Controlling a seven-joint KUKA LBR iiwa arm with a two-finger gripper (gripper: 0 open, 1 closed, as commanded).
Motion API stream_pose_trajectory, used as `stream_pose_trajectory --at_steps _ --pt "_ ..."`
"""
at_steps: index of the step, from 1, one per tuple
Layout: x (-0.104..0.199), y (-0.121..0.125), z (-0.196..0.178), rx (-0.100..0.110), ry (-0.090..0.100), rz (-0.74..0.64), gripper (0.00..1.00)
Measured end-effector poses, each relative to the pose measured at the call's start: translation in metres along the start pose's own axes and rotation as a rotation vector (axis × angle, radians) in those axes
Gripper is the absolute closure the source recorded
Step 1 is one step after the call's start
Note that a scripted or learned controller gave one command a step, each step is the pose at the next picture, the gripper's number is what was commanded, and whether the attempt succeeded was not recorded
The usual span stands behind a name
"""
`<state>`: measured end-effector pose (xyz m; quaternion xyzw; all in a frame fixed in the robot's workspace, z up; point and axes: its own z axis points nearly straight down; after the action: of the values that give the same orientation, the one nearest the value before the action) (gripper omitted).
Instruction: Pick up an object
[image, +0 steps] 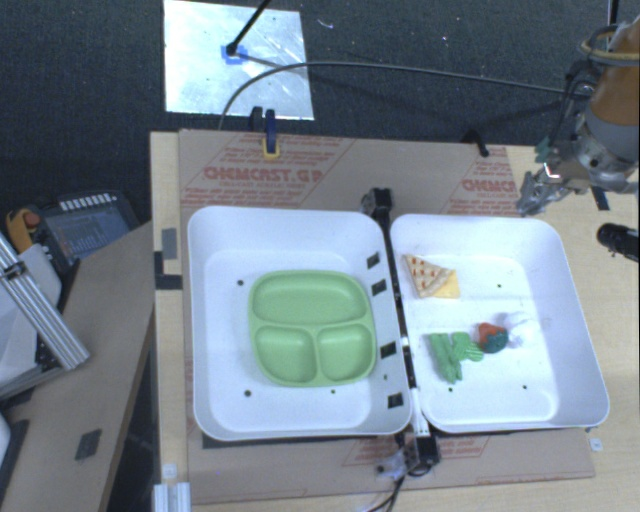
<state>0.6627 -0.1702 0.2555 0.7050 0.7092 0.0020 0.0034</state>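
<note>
Hovering at the upper right of the frame, above the far corner of the right bin (575, 300), the gripper (535, 193) is seen with nothing between its ends; its state cannot be told. Inside that bin lie a sandwich slice (431, 276), a green toy (453, 353) and a red-and-teal toy (493, 336). A green divided plate (310, 327) is held in the left bin (215, 300).

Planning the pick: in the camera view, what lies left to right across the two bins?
Green divided tray → toast-like wedge → green toy → red and teal toy; gripper beyond the right bin's far corner.
</note>
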Motion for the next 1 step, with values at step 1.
stream_pose_trajectory --at_steps 1 --pt "0.0506 -0.0006 0.0038 0.006 0.003 -0.003 1.00"
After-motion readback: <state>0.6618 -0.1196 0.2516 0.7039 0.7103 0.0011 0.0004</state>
